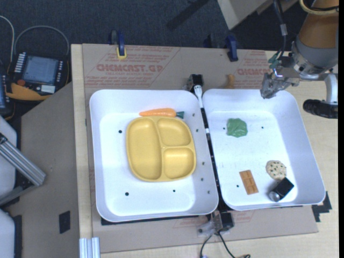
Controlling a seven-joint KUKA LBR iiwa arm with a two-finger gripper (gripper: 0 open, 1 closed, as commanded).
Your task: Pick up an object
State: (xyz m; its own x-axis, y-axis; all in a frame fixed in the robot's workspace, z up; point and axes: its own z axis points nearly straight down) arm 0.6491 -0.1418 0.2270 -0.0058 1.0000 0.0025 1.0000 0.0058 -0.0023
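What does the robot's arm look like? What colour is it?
The arm comes in from the upper right. It is mostly grey, with a wide orange band just above the wrist. Thin dark cables run along it. At its tip sits a small grey metal gripper over the back edge of the right bin.

Two bins sit side by side on the bench. In the left bin [107, 192], a divided tray [160, 148] lies near the middle, and a carrot [157, 112] rests just behind it, along its far edge. Over in the right bin [306, 144], a leafy piece [236, 127] lies toward the back. Near the front, a cracker [248, 181] sits left of a cookie [276, 169], with a small dark block [281, 189] just before the cookie. The gripper [270, 88] hangs over the right bin's far edge.
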